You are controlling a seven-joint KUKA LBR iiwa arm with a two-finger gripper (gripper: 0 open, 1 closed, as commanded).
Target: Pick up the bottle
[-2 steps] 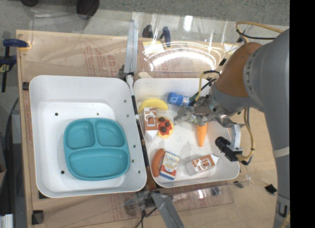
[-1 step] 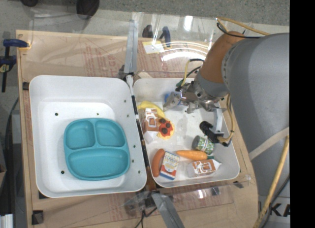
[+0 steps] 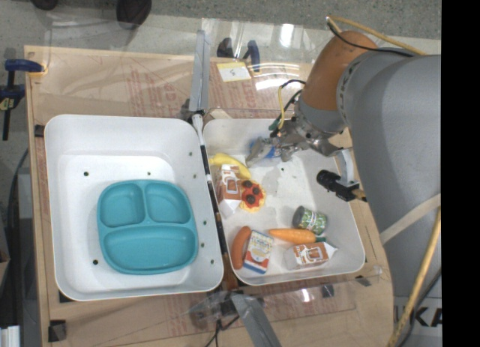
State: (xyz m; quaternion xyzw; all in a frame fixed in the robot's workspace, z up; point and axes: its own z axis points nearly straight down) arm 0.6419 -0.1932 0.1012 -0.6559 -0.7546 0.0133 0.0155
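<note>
My gripper [image 3: 264, 151] hangs low over the back of the right bin [image 3: 346, 227], just right of a yellow banana [image 3: 227, 163]. I see nothing between its tips. A short green and dark cylinder with a pale end [image 3: 310, 220], the most bottle-like thing here, lies on its side near the bin's right wall, well in front of the gripper and apart from it. A faint clear patch [image 3: 276, 182] on the bin floor below the gripper is too dim to name.
The right bin also holds a small carton [image 3: 229, 185], a red and orange toy fruit [image 3: 253, 195], a carrot [image 3: 294, 236], a sausage [image 3: 240, 246] and two cartons [image 3: 259, 253] [image 3: 309, 255]. A teal divided plate [image 3: 147, 227] lies in the left bin [image 3: 67, 151].
</note>
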